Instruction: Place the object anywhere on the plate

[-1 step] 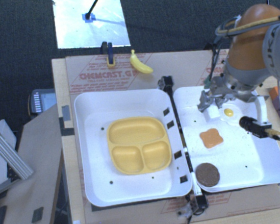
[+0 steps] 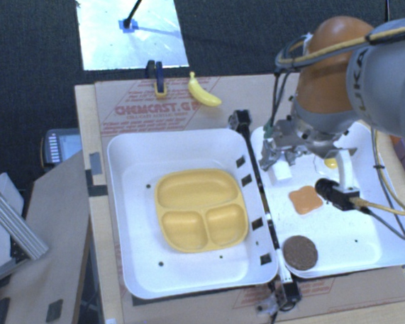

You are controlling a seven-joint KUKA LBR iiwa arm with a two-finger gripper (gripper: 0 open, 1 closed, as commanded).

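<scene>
1. We are looking first at the left bin [image 2: 133, 221], which is holding a yellow plate [image 2: 196, 209] with three compartments: one wide across the top and two smaller ones below. Nothing is lying on the plate.
2. Behind that bin, on the brown board [image 2: 252, 89], a toy banana [image 2: 203, 93] is lying beside a small blue and yellow clamp [image 2: 157, 80].
3. We are moving on to the right bin [image 2: 381, 240], which is touching the left one along a black seam. A round brown cookie [image 2: 300, 252] is sitting at its near left corner, and an orange toast-like slice [image 2: 306, 200] is lying flat farther in, well apart from the plate.
4. A small yellow item [image 2: 329, 162] is peeking out under the arm; we cannot tell what it is, since most of it is being covered.
5. The gripper [image 2: 279, 159] is hanging over the right bin's far left part, near a small white block [image 2: 282, 172].
6. The arm [image 2: 379, 69] is being cut off at the right edge, and it is blocking the bin's back wall.
</scene>
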